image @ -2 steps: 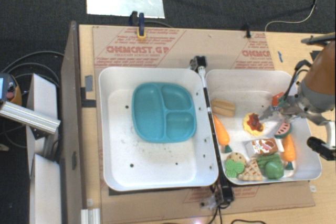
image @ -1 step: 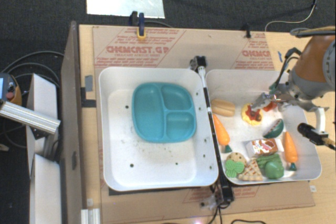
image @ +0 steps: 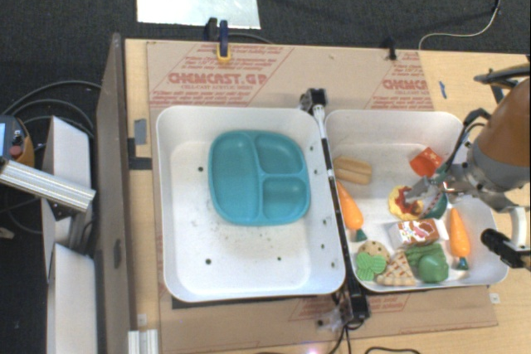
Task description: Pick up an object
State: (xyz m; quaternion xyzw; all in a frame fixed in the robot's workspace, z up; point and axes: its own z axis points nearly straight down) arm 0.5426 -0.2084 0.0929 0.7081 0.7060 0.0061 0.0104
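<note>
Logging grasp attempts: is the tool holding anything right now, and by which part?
It cannot be told. The tool sits low over the toy food pile in the right bin, but no item visibly sits between its tips.

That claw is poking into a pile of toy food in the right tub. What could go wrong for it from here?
The two-finger gripper sits over a round yellow and red toy packed close to a small red block, so it might nudge things aside or catch two at once. The orange toy carrot and green toy pepper crowd nearby and could be knocked. Whether the gripper holds anything is too unclear to tell, so it may well lift away with nothing.
</note>
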